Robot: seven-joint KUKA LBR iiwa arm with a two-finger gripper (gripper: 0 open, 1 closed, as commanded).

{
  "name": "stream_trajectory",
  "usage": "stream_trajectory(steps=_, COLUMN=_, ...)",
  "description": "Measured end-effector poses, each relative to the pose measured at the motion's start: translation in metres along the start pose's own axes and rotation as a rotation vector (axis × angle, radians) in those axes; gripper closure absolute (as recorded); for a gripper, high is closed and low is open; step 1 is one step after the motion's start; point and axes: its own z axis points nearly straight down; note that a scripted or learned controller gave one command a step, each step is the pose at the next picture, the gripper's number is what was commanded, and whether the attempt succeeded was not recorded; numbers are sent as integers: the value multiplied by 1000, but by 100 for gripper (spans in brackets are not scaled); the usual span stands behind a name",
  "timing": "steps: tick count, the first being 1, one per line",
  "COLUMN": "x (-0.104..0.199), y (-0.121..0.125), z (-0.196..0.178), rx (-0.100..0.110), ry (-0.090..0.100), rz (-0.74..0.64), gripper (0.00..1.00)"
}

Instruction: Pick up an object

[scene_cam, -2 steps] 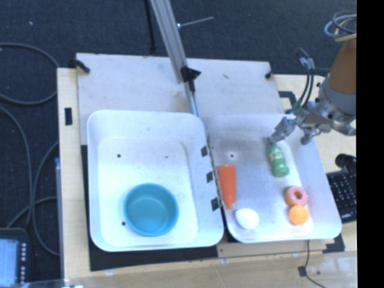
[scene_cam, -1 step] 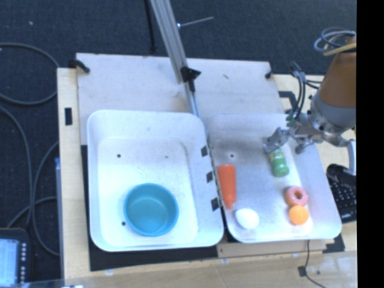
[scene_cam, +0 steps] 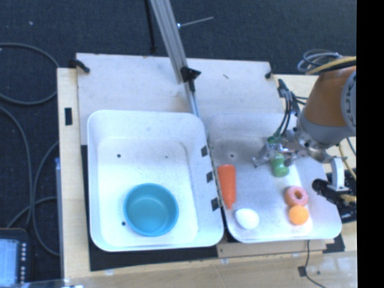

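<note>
Camera view puts your gripper [scene_cam: 277, 156] low over the right bin [scene_cam: 240, 131], right at a small green object [scene_cam: 280, 168]. You cannot tell how the jaws stand, so treat the pick as unfinished. A carrot [scene_cam: 227, 183], egg [scene_cam: 246, 218], pink ring [scene_cam: 296, 195] and orange ball [scene_cam: 298, 215] lie near the bin's front edge.

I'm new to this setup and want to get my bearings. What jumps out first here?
The blue bowl stands alone in the left bin. In the right bin lie a carrot, a white egg, a pink donut and an orange ball. The gripper hangs over a green object.
</note>
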Motion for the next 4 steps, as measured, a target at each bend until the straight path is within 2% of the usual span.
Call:
stream_trajectory(steps=1, x=3, y=9, z=52, rx=0, ry=0, rz=0, gripper=0)
stream_trajectory(steps=2, x=2, y=11, z=35, rx=-12, ry=1, rz=4, gripper=100)
stream_trajectory(steps=4, x=-4, y=-1, z=-82, rx=-17, ry=1, rz=-2, gripper=100)
